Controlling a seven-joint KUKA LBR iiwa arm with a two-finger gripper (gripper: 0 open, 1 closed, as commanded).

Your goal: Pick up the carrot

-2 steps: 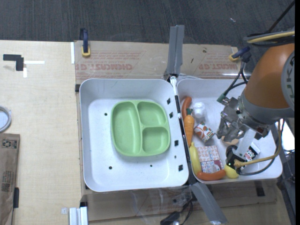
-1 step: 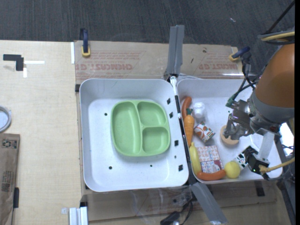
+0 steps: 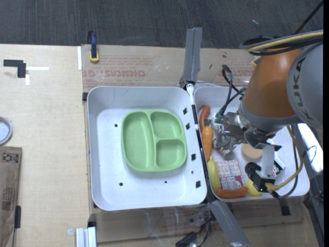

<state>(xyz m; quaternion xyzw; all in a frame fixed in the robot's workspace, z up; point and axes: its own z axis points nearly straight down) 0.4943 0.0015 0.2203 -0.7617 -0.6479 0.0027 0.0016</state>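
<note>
The carrot [image 3: 207,140] lies lengthwise against the left wall of the right bin [image 3: 303,181], at about nine o'clock in that bin, just below a reddish sausage-like piece [image 3: 204,112]. The gripper [image 3: 224,143] hangs just beside the carrot, at its three o'clock, over a small printed packet [image 3: 230,173]. Whether its jaws are spread or closed cannot be told. The left bin [image 3: 100,138] holds a green divided plate [image 3: 153,140].

Arm reaching in from the right edge of the bench, orange band bulking above the wrist. Wrist pointing down, hand [image 3: 224,138] hanging low inside the right bin near its left wall, cables trailing alongside.
</note>
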